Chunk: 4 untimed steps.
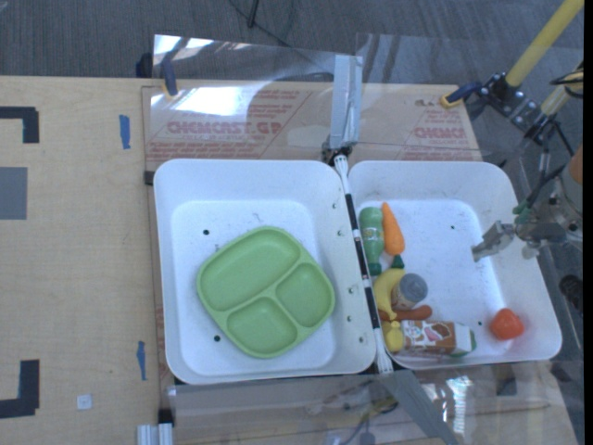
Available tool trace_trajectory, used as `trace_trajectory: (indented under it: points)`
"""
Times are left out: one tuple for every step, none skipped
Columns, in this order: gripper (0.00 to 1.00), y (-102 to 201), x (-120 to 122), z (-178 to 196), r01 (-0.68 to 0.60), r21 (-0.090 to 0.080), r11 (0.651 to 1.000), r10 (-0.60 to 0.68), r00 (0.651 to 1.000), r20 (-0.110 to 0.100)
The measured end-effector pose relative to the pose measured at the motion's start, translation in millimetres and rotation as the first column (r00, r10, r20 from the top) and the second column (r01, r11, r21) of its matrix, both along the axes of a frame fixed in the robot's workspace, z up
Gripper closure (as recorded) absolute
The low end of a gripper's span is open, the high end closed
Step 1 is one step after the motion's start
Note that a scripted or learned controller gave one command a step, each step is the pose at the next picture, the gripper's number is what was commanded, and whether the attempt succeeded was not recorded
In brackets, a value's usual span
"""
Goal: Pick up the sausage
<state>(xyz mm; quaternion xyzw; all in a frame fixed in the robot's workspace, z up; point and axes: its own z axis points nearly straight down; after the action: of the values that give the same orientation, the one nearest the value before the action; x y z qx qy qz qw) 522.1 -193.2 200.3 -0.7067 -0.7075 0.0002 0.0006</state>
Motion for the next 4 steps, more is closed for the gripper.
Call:
trace_trajectory:
  points:
    - [0.00,15,-41,-110,-0.244,-0.003,0.970,0.244,0.970,0.007]
    - [0.00,54,-39,-111,0.412,-0.001,0.911,-0.412,0.911,0.017]
    - [0.00,91,-39,-111,0.743,0.004,0.669,-0.743,0.669,0.015]
    - [0.00,75,41,-112,0.764,0.002,0.645,-0.764,0.645,0.008]
